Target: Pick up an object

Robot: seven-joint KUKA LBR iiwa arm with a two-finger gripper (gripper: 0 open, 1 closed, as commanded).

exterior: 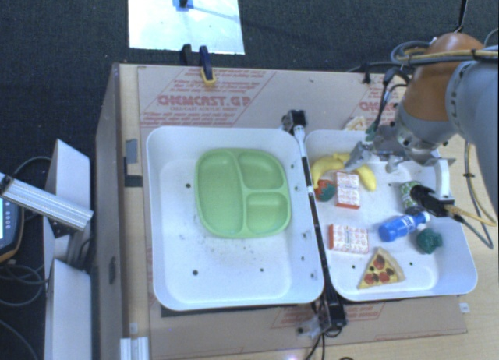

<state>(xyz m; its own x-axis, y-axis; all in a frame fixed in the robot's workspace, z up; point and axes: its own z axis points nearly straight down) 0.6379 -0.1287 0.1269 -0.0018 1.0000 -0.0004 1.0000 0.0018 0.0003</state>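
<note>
Camera view. Two shallow white plastic bins sit side by side on a bench surfaced with brown printed board (234, 93). The left bin (175, 273), in the centre of the frame, holds a pale green plastic tray with three compartments (242, 193), lying flat in the bin's upper half.

The right bin (452, 273), at the right of the frame, holds the loose objects. A yellow toy banana (331, 165) lies near its upper left corner, with a small red and green strawberry-like toy (324, 191) just below it. A red and white printed carton (348, 190) stands just right of the strawberry toy, and a second, flat red and white packet (348, 238) lies below it. A toy pizza slice with red toppings (380, 269) rests near the bin's lower edge. A blue plastic bottle with a white cap (402, 225) lies tilted in the right half, a dark green lumpy toy (429, 240) just to its right, and a green-labelled can (412, 193) above it.

The grey arm with its orange band (437, 78) enters from the upper right. Its two-finger gripper (373, 157) hangs over the upper part of the right bin, just beside the banana's right end; how far the gripper is spread cannot be told, and nothing is visibly between its tips.
</note>
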